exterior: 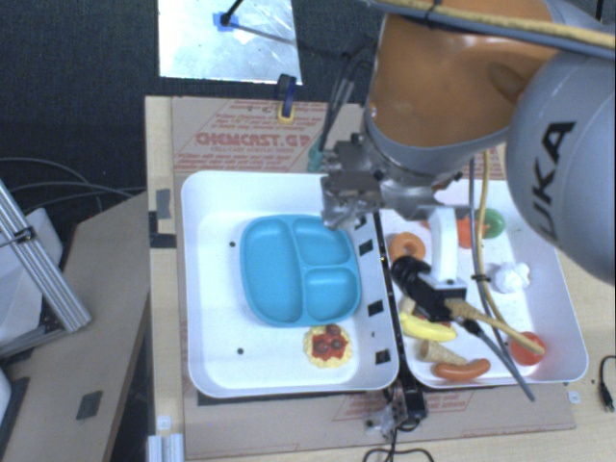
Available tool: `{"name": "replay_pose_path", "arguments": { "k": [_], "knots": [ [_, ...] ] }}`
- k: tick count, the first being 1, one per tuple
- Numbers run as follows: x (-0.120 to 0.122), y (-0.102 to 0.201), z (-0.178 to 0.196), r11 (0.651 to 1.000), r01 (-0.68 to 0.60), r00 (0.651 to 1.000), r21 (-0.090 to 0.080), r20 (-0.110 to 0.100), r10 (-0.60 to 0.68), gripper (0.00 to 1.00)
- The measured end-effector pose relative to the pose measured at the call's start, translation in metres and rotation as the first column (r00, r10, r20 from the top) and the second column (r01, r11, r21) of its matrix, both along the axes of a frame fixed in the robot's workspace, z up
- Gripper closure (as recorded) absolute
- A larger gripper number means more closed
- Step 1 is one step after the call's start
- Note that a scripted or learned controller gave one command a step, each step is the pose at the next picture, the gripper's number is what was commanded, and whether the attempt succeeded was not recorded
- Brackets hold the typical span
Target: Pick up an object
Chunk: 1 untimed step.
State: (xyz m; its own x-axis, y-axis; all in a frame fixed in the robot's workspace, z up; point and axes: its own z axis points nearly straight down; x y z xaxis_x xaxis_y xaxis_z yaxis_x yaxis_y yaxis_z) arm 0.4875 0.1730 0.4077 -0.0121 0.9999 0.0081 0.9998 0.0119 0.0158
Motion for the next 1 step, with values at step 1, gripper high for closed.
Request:
{"name": "replay_pose_path", "arguments": {
  "k": [1],
  "knots": [
    [0.0273, -0.0218, -0.2964, 1.0, 0.009, 1.0, -0.004, -0.004, -0.009, 1.0]
  ]
}}
